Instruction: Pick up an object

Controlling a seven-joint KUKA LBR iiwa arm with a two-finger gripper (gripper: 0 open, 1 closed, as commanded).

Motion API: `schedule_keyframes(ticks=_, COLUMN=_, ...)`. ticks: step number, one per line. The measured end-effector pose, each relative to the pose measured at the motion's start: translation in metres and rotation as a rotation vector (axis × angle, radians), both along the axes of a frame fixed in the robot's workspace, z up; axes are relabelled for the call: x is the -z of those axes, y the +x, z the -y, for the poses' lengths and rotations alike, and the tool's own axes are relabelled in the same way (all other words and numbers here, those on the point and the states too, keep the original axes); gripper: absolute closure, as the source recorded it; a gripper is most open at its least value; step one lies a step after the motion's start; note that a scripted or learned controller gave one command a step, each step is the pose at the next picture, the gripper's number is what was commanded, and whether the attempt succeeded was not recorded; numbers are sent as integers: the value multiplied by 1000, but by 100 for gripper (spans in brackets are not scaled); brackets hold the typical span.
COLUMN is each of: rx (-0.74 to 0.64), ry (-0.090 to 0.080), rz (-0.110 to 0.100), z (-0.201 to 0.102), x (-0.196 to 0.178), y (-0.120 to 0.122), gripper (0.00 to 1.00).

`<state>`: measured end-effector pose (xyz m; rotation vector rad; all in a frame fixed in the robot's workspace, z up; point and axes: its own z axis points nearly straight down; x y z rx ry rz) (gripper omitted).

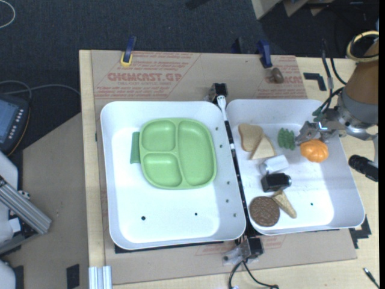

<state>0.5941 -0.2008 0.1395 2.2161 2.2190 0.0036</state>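
Camera view, looking down at a slant. Not far along, by the look of it: nothing lifted yet, everything sitting flat on the floor of the right bin (337, 218). Gripper (317, 128) down low near that bin's far right side, grey wrist and orange band trailing off to the right. Can't tell how far open it is, too small and cluttered at the tip, and nothing visibly in its hold. So the grab itself looks like it's still to do, then the lift.

Closest candidate: an orange fruit (314, 151), round and smooth, plastic-looking, just below the gripper tip, maybe touching, hard to say. Probably a slippery one to pinch. Just left of the tip, a small green leafy thing (286, 138), bumpy, like toy broccoli. Further left, a pale tan wedge (254, 140), matte, bread- or cheese-like. Below and left of the hand: a small white block (276, 163), a dark boxy item (275, 180), a round brown cookie-ish disc (264, 211) with a rough top, and a tan cone-like piece (285, 205) beside it.

Well off to the left, in the left bin (120, 161), a glossy green divided plate (178, 153) with three compartments.
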Motion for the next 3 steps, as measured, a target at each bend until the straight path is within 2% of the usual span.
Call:
schedule_keyframes(ticks=2, rx=0, ry=-1, rz=2, z=3, x=-89, y=10, gripper=100)
schedule_keyframes(ticks=3, rx=-4, ry=4, rz=-6, z=-59, x=-92, y=13, gripper=100)
